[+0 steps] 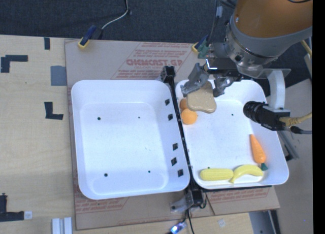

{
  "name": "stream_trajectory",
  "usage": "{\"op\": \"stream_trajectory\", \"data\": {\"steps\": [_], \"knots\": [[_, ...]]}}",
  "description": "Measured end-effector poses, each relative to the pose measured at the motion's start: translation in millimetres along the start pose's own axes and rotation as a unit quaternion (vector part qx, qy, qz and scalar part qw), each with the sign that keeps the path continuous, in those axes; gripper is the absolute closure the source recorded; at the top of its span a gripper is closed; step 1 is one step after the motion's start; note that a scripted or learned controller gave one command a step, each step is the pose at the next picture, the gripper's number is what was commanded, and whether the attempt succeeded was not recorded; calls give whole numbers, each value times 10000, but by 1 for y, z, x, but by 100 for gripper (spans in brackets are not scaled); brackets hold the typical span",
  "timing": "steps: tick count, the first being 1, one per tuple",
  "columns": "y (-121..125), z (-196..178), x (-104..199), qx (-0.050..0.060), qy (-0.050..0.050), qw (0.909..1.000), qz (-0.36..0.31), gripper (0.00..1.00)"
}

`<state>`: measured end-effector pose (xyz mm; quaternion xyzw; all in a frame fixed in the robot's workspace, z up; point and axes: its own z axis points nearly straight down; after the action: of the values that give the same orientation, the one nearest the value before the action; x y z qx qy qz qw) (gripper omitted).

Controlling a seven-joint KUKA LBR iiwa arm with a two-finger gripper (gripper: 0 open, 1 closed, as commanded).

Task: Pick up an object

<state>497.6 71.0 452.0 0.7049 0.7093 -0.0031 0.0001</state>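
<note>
Hovering with gripper (208, 84) over upper left corner of right bin (274, 177), right of frame centre; fingers (195, 83) spread open, gripping nothing. Lying just below the fingertips: tan bread-shaped piece (202, 102), orange ball (189, 117) touching its lower left edge. Resting lower right: carrot (257, 148); along bottom edge, corn cob (215, 174) beside banana (248, 172). Sitting at frame left: left bin (81, 126)

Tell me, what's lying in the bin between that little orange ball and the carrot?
Nothing: in the camera view, bare white floor of the right bin separates the orange ball from the carrot.
</note>
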Motion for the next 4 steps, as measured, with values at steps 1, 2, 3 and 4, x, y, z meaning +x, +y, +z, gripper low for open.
{"op": "stream_trajectory", "data": {"steps": [1, 2, 3, 4], "knots": [[0, -10, 0, 6, -3, 10000, -3, 100], [0, -19, 1, 12, -6, 10000, -6, 100], [1, -29, 1, 18, -8, 10000, -9, 100], [1, -38, 1, 22, -11, 10000, -13, 100]]}}
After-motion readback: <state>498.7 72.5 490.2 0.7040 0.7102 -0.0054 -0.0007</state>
